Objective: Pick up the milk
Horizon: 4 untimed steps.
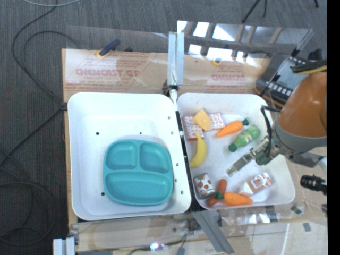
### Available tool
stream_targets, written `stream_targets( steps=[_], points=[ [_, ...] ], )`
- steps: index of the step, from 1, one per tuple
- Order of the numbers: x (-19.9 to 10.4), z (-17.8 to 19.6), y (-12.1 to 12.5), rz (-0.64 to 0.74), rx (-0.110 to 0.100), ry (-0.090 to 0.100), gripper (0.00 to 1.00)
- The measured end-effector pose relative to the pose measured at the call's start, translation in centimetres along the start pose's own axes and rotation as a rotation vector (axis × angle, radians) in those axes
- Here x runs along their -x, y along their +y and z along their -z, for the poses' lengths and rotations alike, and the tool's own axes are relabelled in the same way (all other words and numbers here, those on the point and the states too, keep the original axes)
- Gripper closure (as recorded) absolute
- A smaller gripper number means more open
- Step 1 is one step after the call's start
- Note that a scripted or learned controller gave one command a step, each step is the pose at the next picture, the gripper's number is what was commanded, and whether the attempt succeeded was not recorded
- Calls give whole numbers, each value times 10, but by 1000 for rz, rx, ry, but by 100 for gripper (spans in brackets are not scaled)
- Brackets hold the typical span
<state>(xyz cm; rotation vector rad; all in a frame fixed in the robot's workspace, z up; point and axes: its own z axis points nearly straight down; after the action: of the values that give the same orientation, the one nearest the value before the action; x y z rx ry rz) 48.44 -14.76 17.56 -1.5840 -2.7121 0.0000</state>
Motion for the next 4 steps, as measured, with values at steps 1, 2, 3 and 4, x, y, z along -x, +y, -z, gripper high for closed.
stream_targets(
  steps=[1,2,3,4],
  points=[
    [65,-75,-36,-38,1,0,0],
    [64,-67,-35,-37,1,2,100],
    [-7,13,4,-136,0,-1,100],
    [3,97,13,-431,-2,-3,100]
  ],
)
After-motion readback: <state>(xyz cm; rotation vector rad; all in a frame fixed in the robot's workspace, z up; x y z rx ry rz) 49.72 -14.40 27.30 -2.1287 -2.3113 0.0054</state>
